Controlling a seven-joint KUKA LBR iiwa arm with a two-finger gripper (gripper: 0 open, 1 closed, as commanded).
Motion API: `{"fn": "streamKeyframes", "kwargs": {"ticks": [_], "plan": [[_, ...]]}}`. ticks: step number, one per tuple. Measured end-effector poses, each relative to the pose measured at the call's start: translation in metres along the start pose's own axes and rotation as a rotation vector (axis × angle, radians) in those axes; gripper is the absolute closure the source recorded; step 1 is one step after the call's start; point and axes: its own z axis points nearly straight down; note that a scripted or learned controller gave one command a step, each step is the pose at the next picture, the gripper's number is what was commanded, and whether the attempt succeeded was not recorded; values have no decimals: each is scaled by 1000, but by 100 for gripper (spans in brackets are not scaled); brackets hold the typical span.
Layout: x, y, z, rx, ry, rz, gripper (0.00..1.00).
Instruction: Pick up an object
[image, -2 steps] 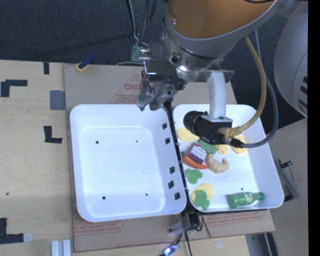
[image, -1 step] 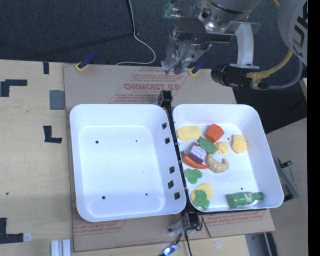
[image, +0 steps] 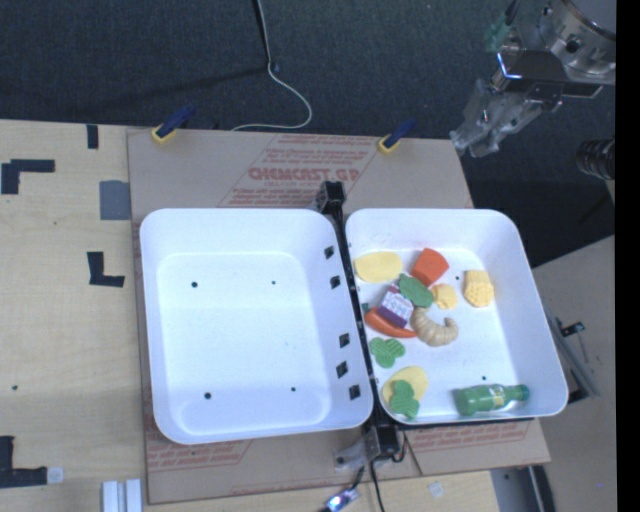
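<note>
The right bin (image: 520, 260) holds several toy foods: a yellow lemon-like piece (image: 377, 266), an orange-red piece (image: 430, 265), a yellow corn piece (image: 479, 289), a tan croissant (image: 437, 329), a purple-and-white packet (image: 395, 305), green broccoli pieces (image: 386, 350) and a green bottle (image: 488, 398) lying near the front right corner. My gripper (image: 484, 128) hangs high above the bench, beyond the far right corner of the right bin, well apart from all the objects. Nothing shows between its fingers.
The left bin (image: 160, 250) lies beside the right one on a cardboard sheet (image: 290, 170). Two blue-and-yellow clamps (image: 172, 123) hold the sheet's far edge. A cable (image: 285, 85) trails across the dark floor behind.
</note>
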Motion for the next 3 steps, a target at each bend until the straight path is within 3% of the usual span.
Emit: {"fn": "streamKeyframes", "kwargs": {"ticks": [1,2,3], "plan": [[10,-74,82,12,4,-13,100],[14,-75,-5,-9,5,-16,100],[1,-64,230,16,2,-13,100]]}}
